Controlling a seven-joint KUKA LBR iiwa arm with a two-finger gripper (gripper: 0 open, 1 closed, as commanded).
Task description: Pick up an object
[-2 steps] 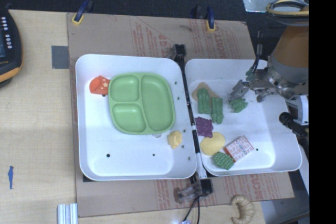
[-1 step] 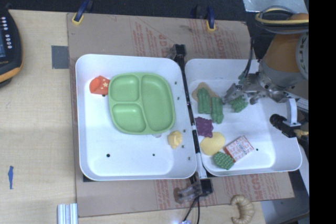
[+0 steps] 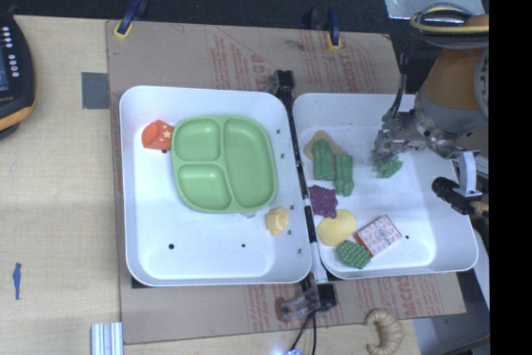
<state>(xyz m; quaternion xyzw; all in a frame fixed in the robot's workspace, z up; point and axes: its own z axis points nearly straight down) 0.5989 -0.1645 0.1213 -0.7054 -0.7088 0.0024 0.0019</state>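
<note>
- Camera view: the grey two-finger gripper (image 3: 387, 147) hangs low over the right shallow white bin (image 3: 416, 258), near its far right corner, fingertips touching a small dark green knobbly piece (image 3: 388, 168); whether they clasp it I cannot tell.
- That piece looks stubby, its long axis unclear.
- Mid-bin, by the left wall, a pair of green ridged sticks (image 3: 332, 171) lies lengthwise, far edge to near edge.
- The left bin (image 3: 208, 262) carries a light green three-compartment plastic plate (image 3: 224, 163).

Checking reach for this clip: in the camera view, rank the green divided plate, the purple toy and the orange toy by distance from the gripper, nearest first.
From the gripper in the right bin:
1. Purple toy, right bin, near the divider.
2. Green divided plate, middle of the left bin.
3. Orange toy, left bin's far left side.
</note>
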